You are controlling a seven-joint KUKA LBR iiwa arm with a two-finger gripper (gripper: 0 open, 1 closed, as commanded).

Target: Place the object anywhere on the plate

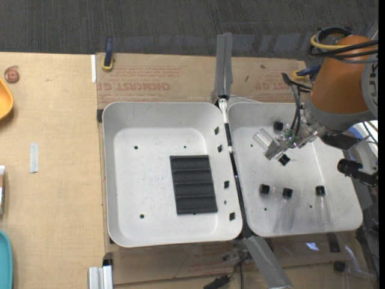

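**Two white bins, one arm, clear vials: bench inventory**

Camera view, from above at a slant.

Writing: the brown cardboard sheet [162, 77] under the bins carries red print, seen upside down and mirrored; it cannot be read with confidence.

Gripper [281, 149]: over the upper middle of the right bin [343, 221], hanging from the grey arm with its orange band [340, 77]. The fingers are too small and cluttered to judge, so whether they are open or closed cannot be told. A clear vial with a black cap [264, 140] lies just beside the tip, to its left; contact cannot be confirmed.

Right bin contents: clear vials with black caps, about five counted, two of them lying in the lower part [284, 212] and [322, 205], the rest scattered near the middle and top.

Left bin [120, 161]: one black ribbed plate [193, 184], rectangular, lying flat right of centre, well apart from the vials.

Bench [48, 191]: one orange object [5, 101] at the left edge; one blue-and-yellow clamp [108, 54] at the cardboard's top corner.
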